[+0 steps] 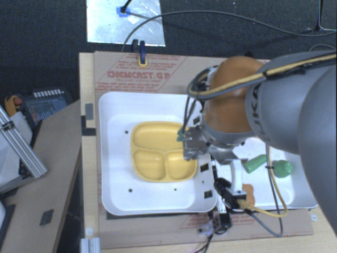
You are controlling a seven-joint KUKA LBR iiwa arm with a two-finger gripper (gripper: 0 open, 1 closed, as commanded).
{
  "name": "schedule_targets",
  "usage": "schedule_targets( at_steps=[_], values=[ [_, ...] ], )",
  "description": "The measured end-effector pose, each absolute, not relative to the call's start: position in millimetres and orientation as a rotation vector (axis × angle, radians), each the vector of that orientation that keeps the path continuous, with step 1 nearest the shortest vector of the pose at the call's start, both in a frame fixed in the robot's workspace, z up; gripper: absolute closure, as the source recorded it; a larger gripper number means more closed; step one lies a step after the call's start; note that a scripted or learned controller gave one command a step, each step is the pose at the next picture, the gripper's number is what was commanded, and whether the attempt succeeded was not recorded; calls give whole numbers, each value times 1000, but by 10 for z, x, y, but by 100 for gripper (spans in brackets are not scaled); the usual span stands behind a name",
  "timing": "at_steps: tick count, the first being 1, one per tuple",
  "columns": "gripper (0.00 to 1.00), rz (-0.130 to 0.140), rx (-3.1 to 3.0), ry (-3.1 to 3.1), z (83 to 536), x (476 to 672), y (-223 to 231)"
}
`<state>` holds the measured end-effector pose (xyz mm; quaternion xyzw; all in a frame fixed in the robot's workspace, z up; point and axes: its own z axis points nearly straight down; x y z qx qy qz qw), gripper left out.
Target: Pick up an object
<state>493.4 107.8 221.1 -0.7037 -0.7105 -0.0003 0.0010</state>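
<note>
Down in the left white bin (118,194) lies the yellow plastic divided plate (160,151), flat, its long side running left to right. Gripper (190,147) sits at its right edge; whether it grips cannot be told. A green object (256,163) lies in the right bin.

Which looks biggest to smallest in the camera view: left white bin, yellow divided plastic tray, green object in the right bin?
1. Left shallow white bin, largest.
2. Yellow three-compartment plastic tray, lying inside that bin.
3. Green plastic object in the right bin, smallest; the arm covers part of it, so its full extent is unsure.
</note>
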Motion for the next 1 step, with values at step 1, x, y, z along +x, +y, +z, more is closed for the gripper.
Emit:
schedule_targets(
  at_steps=[1],
  values=[
    [100, -2, -2216, -2228, 2155, 5022, 1075]
  ],
)
